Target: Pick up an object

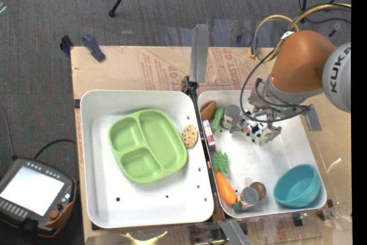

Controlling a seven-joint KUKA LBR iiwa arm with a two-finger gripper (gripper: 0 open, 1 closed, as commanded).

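- Camera view, the arm: the gripper (256,130) hangs low over the upper middle of the right bin (298,140), under the orange band of the arm. Whether the tool is released or clenched, I cannot tell; the wrist and cables hide too much of it, and nothing can be seen held in it.
- Camera view, the likely target: a small grey cup (231,116) stands just left of the gripper, near the bin's back wall. It looks rigid and light, probably plastic, with smooth, somewhat slippery sides. I judge the best hold is across its rim or body, from straight above, squeezed gently so it does not tip or pop out.
- Camera view, close neighbours: a green vegetable (218,119) and a brown oval piece (208,109) lie just beside the cup, against the divider. They leave little room for a finger on that side.
- Camera view, other choices in the right bin: an orange carrot (225,187), stiff and tapered, best taken across its thick middle; a leafy green toy (221,161); a teal bowl (296,185), wide, best taken by its rim.
- Camera view, left bin (94,192): a green divided tray (148,144) lies flat, with a cookie (190,135) touching its right edge. Both are well apart from the gripper.
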